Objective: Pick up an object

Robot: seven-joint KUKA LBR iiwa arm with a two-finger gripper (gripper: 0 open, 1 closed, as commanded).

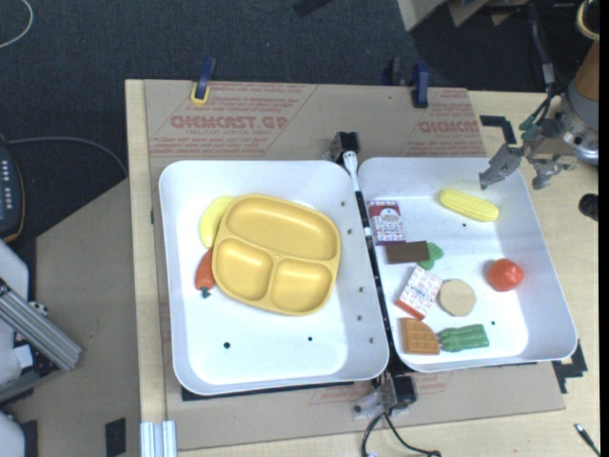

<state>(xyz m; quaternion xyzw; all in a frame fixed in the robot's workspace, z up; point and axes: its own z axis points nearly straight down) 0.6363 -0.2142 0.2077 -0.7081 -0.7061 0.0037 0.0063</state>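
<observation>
Camera view shows the tool (520,167) spread and holding nothing, the corn cob (468,205) just below-left: light, rigid, slick, best pinched across its middle.

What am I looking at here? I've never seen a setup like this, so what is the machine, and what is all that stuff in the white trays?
One camera above a bench looks down at a slant. The machine is a robot arm reaching in from the right; its gripper, a two-finger claw, hangs over the right bin's far corner with nothing between its fingers. That bin holds toy food: a corn cob, a tomato, a round cookie, a waffle, a green vegetable and small packets. The left bin holds a yellow divided plate with a banana and a carrot partly tucked under it.
</observation>
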